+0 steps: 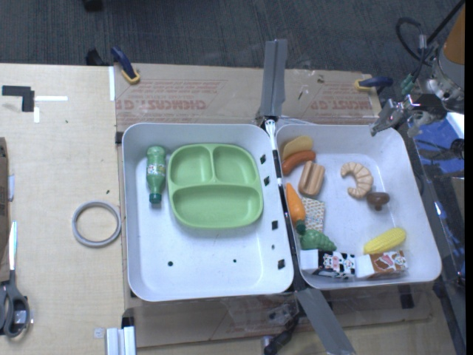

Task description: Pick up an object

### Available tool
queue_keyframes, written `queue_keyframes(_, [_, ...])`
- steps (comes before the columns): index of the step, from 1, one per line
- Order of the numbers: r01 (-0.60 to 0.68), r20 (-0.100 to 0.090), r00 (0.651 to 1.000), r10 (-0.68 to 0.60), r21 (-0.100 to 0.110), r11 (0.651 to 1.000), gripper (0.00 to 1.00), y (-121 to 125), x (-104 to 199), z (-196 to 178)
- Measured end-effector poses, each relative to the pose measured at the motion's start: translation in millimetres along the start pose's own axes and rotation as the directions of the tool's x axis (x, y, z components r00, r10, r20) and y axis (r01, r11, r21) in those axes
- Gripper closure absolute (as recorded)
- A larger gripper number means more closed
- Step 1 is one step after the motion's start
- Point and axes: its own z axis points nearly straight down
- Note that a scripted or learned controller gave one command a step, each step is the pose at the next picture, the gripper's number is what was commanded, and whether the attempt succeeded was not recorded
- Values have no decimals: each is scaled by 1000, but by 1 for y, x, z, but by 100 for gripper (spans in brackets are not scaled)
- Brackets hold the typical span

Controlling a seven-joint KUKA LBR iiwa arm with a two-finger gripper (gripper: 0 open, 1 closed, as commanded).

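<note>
Pick not begun: tool (388, 117) hangs at right bin's (414, 272) 1 o'clock corner, grip state unclear, croissant (360, 179) etc. untouched.

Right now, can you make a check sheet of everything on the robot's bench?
Surface: wooden bench with two white bins, left bin and right bin.
Job's things: right bin holds croissant, hot dog, corn, carrot, cow-print carton.
Clutter: green tray and green bottle in left bin; tape ring and scissors on bench.
Tool: tool above right bin's far right corner, holding nothing.
Cables: black cables near arm.
Surroundings: dark carpet.
</note>
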Motion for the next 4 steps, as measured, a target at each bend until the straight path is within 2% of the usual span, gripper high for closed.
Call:
queue_keyframes(1, [64,-7,998,-64,-2,998,0,-19,2,159])
queue_keyframes(2, [125,2,992,-125,-3,992,0,16,17,159])
queue_keyframes(3, [1,0,1000,-1,-1,1000,0,-11,7,159])
queue_keyframes(4, [2,0,1000,-2,0,1000,100,-11,7,152])
